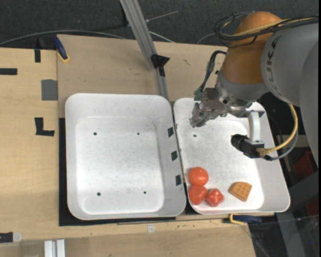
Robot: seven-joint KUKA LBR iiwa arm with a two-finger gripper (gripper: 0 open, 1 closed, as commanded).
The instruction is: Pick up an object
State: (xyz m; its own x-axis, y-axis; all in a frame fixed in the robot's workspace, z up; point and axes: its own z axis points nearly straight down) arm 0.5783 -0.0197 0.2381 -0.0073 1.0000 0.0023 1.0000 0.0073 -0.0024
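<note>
The right bin point(224, 143) holds three small items near its front edge: a round red-orange tomato point(198, 176), a red pepper-like piece point(214, 197) just in front of it, and a tan waffle-textured cracker point(241, 190) to the right. My gripper point(198, 118) hangs over the bin's back left corner, well behind the three items and touching none of them. Nothing shows between its fingers.
The left bin point(80, 143) lies beside the right one, sharing a middle rim with black clips point(174, 155). A slanted metal pole point(144, 36) rises behind the bins. A black cable fitting point(246, 145) hangs from the wrist over the right bin.
</note>
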